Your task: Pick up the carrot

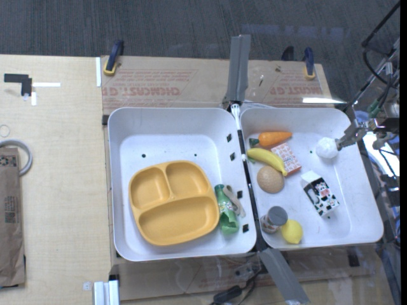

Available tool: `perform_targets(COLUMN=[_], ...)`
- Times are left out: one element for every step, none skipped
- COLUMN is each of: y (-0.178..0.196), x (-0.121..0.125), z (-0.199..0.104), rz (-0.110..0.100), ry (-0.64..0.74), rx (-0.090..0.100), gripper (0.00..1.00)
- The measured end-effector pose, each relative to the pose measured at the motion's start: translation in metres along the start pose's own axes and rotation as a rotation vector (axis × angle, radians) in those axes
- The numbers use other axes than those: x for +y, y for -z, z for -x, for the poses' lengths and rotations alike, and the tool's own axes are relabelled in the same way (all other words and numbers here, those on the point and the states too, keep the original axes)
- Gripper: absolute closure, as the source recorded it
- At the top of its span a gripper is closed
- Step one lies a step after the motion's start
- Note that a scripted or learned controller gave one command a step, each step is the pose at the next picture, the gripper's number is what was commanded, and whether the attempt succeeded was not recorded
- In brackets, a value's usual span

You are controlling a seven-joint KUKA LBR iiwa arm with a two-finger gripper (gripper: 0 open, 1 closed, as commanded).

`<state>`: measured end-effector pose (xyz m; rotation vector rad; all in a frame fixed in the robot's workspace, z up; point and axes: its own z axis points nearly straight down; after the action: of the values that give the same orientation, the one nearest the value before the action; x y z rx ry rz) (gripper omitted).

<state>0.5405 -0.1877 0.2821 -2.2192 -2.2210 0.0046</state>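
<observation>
1. Right white bin [356,189] held a tapered orange carrot [275,138] at 11 o'clock, with a curved yellow banana [266,159] just below.
2. Left white bin [127,138] held a yellow three-compartment plastic plate [173,202].
3. Gripper [346,140] at right bin's 2 o'clock; couldn't tell its state.

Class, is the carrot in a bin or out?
In: the carrot lies in the right bin, near its far edge, just above the banana.
</observation>
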Motion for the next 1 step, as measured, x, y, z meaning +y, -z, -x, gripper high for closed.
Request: perform_targets(y=[0.0536], x=[-0.0605], z=[0.0350], rz=[0.003], ry=[0.101], rx=[-0.002], gripper=[0.00])
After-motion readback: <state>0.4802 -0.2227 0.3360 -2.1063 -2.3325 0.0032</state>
